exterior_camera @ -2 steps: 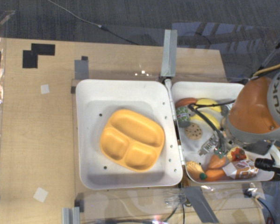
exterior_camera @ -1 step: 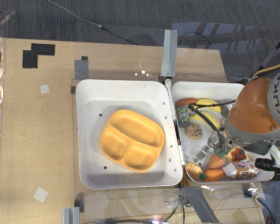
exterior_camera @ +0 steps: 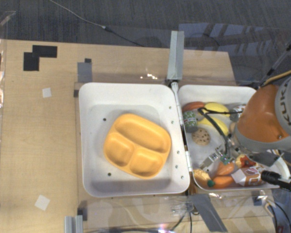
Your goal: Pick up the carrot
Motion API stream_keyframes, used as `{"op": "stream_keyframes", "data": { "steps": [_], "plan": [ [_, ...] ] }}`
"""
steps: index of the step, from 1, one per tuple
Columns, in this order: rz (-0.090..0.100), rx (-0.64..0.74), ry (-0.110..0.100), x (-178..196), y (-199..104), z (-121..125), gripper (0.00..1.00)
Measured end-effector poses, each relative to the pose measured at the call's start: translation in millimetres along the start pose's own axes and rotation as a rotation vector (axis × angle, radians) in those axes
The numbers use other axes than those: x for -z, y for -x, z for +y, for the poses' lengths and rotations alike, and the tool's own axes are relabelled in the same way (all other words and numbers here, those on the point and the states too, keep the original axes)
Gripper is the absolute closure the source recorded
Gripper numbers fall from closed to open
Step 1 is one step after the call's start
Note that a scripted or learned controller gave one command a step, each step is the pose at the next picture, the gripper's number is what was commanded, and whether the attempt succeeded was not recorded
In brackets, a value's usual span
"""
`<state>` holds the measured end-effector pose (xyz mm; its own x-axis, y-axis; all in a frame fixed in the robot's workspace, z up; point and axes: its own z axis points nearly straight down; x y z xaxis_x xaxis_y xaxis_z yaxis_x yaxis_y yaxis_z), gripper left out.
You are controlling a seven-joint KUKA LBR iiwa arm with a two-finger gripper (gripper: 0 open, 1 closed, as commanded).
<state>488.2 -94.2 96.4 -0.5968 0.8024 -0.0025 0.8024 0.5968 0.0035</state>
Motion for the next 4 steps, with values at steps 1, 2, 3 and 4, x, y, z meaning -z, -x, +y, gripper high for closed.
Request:
{"op": "stream_keyframes", "data": {
  "steps": [1,2,3,4],
  "plan": [
    [-0.005,0.057,0.005,-6,0,3,0.0],
    [-0.002,-0.204,0.001,11,11,16,0.0],
    [-0.01,-0.025,0.011,-6,1,5,0.0],
    [-0.003,-0.021,0.003,8,1,1,0.0]
  ]
}}
